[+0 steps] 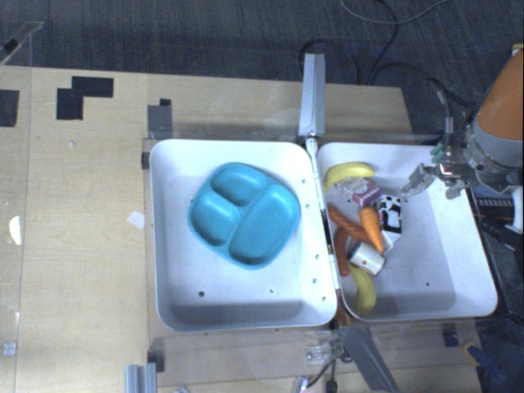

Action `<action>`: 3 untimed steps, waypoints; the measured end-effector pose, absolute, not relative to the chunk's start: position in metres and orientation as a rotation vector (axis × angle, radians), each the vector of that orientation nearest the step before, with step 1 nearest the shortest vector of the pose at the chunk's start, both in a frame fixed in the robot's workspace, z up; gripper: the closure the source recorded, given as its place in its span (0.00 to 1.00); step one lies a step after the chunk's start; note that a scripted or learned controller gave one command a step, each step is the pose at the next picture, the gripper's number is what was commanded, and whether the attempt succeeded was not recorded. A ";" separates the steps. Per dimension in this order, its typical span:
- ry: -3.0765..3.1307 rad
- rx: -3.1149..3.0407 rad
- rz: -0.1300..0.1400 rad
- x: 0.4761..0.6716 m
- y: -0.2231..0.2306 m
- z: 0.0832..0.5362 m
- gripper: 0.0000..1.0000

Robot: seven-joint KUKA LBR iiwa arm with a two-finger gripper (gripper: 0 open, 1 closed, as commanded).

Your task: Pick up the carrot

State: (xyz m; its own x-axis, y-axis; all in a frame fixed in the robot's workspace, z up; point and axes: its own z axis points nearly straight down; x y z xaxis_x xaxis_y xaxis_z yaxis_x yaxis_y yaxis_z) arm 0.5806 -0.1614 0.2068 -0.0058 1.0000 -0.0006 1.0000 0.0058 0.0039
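Here, carrot versus gripper: the carrot (372, 227) lies in the right bin (458, 297), left of centre, while the gripper (426, 180) hangs over the upper right part of the same bin; the two are apart, the carrot below and to the left of the fingertips as the camera sees them.
Carrot axis: its long axis runs from upper left to lower right, close to upright in the picture; the wide end sits near the top by a pink wrapped item (365, 193), and the narrow tip points down toward a small white can (368, 259).
Gripper state: a pale finger (416, 180) reaches out to the left from the wrist, and nothing can be seen between the fingers; how far apart they stand cannot be told from this angle.
Arm: grey with an orange band (503, 109), entering from the right edge above the right bin.
Neighbours of the carrot: a red-orange long item (345, 226) just left of it, a black-and-white object (391, 215) touching its right side, a banana (350, 172) above, and a second banana (364, 290) below the can.
Left bin (172, 301): holds a blue divided plate (244, 213), tilted across its middle.
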 end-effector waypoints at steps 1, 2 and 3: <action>2.489 1.905 0.007 0.556 -0.113 0.100 0.00; 2.486 1.900 0.012 0.559 -0.113 0.112 1.00; 2.348 2.087 0.000 0.601 -0.052 0.184 1.00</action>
State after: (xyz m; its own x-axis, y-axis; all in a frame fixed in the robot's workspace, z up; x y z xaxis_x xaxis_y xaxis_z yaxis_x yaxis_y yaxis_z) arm 0.6012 -0.0521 0.1840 -0.1172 0.9931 0.0003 0.9931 0.1172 -0.0003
